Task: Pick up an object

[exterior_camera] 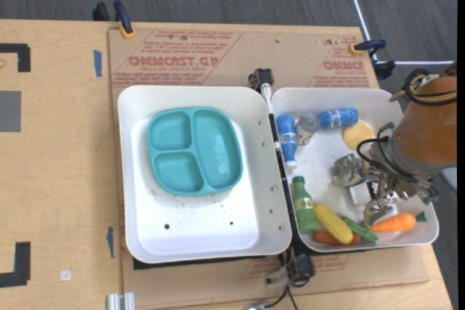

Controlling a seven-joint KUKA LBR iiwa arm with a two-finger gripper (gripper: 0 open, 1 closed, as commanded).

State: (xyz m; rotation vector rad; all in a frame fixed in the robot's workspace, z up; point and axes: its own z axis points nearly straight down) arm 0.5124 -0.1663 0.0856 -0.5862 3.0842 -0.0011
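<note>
Toys crowd my right bin (429,232): two blue bottles (286,136), a yellow lemon (358,133), a green bottle (302,205), corn (333,223) and a carrot (397,223). I see the gripper (379,194) low among them just above the carrot, whether clamped I cannot tell. A teal plate (195,150) sits in the left bin (138,178).

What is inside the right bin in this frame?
The right bin holds two blue bottles, a yellow piece, a green bottle, a corn cob and a carrot. The arm covers whatever lies beneath it.
</note>
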